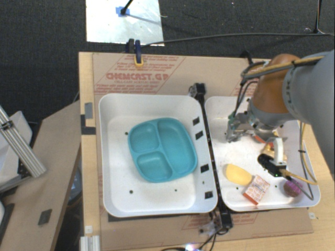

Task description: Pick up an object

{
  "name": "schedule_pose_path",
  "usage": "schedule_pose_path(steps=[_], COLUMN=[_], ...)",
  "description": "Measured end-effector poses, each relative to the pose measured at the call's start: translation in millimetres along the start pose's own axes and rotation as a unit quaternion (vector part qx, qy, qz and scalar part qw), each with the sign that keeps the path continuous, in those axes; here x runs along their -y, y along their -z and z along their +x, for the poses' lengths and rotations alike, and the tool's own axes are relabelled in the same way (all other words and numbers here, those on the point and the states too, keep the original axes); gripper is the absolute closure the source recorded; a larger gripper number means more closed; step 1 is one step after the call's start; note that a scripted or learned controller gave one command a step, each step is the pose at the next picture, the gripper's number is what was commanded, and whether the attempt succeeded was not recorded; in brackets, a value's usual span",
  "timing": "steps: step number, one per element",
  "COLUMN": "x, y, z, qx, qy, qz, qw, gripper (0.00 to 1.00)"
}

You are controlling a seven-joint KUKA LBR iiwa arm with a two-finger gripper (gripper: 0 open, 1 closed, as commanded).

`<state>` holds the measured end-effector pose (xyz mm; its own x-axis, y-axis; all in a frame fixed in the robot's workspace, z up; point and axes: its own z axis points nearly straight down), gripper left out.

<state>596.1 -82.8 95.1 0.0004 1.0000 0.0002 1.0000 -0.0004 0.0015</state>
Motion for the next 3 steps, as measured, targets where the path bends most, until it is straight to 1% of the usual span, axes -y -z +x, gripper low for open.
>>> schedule_pose_path(steps=[1,2,3], x=[1,0,-2], y=[44,101,131], z=[-1,9,9], qx=[0.000,0.000,0.000], qy=[0.000,0.002,0.002], qz=[-0.002,-0.002,-0.002], qw=[1.0000,1.0000,1.0000], gripper=[1.00,1.00,1.00])
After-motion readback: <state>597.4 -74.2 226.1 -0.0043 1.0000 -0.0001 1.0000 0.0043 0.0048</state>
